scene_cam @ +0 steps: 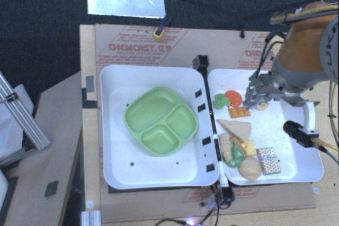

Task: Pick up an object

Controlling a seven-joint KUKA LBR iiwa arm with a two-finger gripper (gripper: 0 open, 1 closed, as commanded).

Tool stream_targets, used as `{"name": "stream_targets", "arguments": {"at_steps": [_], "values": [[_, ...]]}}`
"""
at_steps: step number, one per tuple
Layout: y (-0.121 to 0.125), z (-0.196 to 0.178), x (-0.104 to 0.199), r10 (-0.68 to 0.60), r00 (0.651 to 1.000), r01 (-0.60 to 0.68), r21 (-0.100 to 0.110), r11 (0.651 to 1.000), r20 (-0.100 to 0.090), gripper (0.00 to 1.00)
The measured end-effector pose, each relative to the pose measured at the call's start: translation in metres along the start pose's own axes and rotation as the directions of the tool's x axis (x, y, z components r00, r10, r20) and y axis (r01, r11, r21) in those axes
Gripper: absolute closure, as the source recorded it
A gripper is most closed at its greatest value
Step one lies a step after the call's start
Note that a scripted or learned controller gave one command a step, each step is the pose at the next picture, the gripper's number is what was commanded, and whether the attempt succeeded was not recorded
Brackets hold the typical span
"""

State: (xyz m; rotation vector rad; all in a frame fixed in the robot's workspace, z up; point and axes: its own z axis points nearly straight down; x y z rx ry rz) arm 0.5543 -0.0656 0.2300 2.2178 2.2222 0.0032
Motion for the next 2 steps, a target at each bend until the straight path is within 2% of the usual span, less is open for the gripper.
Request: {"name": "stream_targets", "arguments": {"at_steps": [1, 2], "values": [[0.003, 0.001, -0.009, 0.001, 1.0, -0.001, 0.0, 1.0, 0.0, 1.0], [0.006, -0.004, 0.002, -0.004, 1.0, 0.004, 0.001, 1.0, -0.001, 1.0]]}}
